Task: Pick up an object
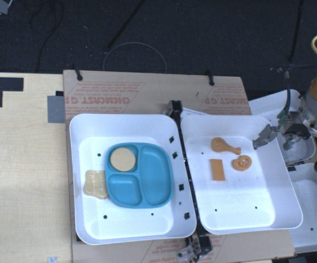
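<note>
step: approach, nothing gripped — gripper (264,137) hangs at the right bin's (257,215) far-right rim | fingers: cannot tell | targets: drumstick (224,145), pretzel (242,163), brown bar (218,170) on that bin's floor | next: move left, descend over drumstick | pose: arm enters from right, low, wrist angled leftward

Arm (311,100) cut off at right edge of your view, only wrist part showed. Gripper (264,136) small and blurred; you could not judge finger state. Cardboard lettering (105,99) partly hidden by bins.
</note>
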`<state>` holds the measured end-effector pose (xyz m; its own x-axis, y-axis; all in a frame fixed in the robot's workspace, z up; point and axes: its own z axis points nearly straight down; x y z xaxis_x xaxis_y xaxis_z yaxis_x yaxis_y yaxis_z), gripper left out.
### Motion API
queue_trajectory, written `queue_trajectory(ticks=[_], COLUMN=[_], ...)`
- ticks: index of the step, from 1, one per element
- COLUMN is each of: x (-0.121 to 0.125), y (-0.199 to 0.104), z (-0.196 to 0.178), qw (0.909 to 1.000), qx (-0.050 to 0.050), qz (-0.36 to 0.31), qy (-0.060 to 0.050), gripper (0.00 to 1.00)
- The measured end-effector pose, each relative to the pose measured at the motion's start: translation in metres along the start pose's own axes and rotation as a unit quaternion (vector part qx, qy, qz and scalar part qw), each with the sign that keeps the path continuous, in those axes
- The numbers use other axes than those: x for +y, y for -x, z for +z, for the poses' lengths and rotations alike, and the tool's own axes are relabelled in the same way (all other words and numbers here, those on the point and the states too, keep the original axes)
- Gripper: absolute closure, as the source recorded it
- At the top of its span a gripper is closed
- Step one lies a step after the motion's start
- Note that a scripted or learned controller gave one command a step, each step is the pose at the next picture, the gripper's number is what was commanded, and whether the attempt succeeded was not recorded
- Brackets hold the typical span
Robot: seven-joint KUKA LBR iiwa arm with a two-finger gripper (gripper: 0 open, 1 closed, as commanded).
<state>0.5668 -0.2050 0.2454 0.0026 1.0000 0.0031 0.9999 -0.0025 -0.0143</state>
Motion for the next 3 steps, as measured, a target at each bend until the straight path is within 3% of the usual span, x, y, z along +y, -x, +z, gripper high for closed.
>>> queue_trajectory(ticks=[1,3], x=[0.002,-0.003], y=[0.0,-0.004], z=[-0.008,0.103], qw=[1.0,1.0], qx=[-0.002,0.0], qz=[-0.001,-0.001], qy=[0.007,0.003], gripper=[0.0,0.0])
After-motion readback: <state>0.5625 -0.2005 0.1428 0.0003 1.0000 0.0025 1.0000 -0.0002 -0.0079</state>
